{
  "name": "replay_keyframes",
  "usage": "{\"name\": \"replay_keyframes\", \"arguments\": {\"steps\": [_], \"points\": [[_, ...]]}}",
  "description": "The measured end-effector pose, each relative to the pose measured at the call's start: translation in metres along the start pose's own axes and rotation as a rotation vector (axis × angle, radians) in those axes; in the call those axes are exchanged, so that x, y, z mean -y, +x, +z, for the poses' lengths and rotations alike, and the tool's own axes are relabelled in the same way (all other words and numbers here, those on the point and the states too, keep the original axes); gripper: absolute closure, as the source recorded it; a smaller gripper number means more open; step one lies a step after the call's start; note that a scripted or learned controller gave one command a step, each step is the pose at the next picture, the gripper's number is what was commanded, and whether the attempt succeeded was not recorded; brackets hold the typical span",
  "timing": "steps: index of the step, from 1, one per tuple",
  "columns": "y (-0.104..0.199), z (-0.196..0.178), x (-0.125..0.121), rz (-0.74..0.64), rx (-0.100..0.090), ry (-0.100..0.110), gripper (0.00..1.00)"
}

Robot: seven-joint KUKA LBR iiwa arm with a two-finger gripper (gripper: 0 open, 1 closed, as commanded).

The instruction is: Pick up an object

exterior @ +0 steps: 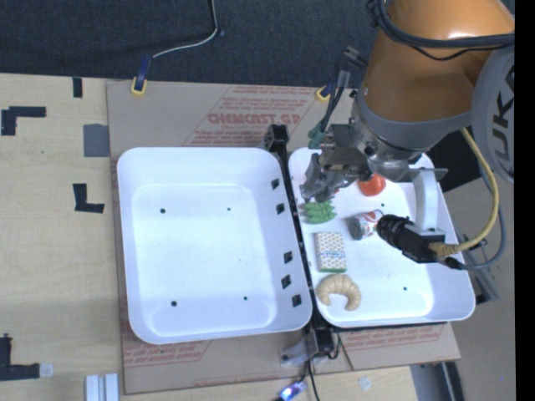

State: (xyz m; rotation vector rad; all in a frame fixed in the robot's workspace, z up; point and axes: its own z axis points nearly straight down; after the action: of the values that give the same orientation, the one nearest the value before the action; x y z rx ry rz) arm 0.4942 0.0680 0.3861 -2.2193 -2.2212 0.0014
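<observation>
1. You had the gripper (320, 192) low in the right bin (435, 299), over the green toy (318, 213) near the divider.
2. Nothing was lifted; the pick was, as I judge it, not yet made.
3. You could not tell the jaws' state.
4. The toy's long axis looked roughly left-right; its heading was unclear.

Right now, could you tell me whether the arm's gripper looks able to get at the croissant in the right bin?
Probably yes. The croissant lies uncovered near the front of the right bin, apart from the small box behind it. The gripper is above the green item, further back.
</observation>
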Motion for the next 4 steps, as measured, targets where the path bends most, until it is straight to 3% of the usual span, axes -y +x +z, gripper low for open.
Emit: {"name": "replay_keyframes", "arguments": {"steps": [1,4], "points": [[0.045,-0.080,0.011,-0.007,-0.002,-0.009,1.00],[0.044,-0.104,0.010,-0.004,0.004,0.003,1.00]]}}
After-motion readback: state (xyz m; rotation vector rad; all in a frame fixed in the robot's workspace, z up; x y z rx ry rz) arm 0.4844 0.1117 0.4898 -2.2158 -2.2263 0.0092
